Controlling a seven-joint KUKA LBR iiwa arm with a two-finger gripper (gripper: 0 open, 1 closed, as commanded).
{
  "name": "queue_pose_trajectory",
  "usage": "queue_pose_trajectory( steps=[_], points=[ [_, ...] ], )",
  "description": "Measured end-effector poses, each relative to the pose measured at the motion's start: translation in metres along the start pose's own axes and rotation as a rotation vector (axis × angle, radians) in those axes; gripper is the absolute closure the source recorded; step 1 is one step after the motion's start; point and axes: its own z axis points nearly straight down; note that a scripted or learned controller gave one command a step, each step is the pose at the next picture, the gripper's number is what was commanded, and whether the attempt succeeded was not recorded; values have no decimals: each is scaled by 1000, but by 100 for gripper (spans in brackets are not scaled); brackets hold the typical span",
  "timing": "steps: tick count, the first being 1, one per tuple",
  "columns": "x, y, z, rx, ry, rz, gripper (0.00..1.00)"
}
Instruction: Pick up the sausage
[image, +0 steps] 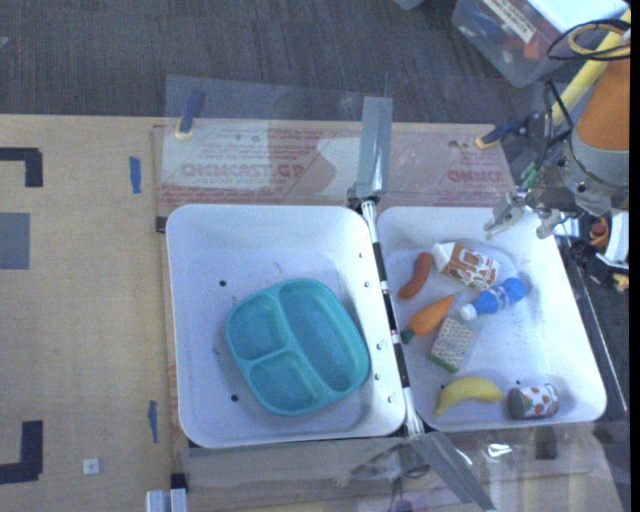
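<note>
Nearest the camera, right bin (585, 345): banana (468, 391) and can (533, 401) | mid: cracker (451, 343), carrot (431, 315), bottle (497, 297) | sausage (416, 276) by the left wall, beside carton (466, 264) | left bin (195, 300): teal tray (296, 345) | far: claw (527, 219) spread, holding nothing, over the right bin's back corner.

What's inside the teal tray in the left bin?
The tray shows three bare compartments, nothing in them. It rests on the left bin; the floor beneath it is covered.
</note>
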Motion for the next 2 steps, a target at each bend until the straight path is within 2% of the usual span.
queue_pose_trajectory(
  steps=[1,2],
  points=[
    [42,6,49,1,0,12,0],
    [53,-1,91,-37,-11,202,0]
  ],
)
